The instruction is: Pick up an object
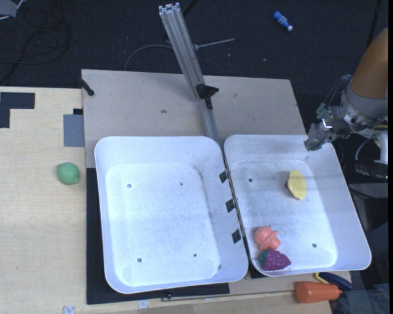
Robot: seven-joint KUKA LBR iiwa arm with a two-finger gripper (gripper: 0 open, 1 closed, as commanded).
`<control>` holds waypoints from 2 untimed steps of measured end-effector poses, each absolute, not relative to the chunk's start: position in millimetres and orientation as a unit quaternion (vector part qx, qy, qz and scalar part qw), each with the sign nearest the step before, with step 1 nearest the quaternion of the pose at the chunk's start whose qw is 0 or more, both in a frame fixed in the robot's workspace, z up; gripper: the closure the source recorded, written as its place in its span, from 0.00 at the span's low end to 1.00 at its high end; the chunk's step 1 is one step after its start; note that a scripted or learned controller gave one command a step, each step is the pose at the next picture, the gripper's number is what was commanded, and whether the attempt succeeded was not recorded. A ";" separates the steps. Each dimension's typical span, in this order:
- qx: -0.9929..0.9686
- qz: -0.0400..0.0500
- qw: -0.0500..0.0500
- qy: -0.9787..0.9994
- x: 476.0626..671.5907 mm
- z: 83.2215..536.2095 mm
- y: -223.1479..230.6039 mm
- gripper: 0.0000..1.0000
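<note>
Gripper sits over the right bin's rim at about 1 o'clock of that bin, arm coming in from 3 o'clock. Nothing seen between the fingers; can't tell if they're wide or narrow, too small and dark. Right bin contents: yellow object near center-right, well apart from gripper; orange object at 7 o'clock, touching purple grapes just below. Left bin beside it. Green ball on bench at 9 o'clock. Orange carrot-like piece outside the right bin at 6 o'clock.
</note>
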State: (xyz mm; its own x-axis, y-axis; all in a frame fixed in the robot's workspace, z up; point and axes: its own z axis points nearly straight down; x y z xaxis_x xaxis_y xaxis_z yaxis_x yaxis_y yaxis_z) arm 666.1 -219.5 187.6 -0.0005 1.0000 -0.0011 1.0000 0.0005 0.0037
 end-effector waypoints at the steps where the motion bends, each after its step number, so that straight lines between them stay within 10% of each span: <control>1: 0.707 0.001 0.001 0.707 666.4 217.7 -220.2 1.00; 2: 0.707 0.000 0.000 0.708 651.6 229.1 -170.4 1.00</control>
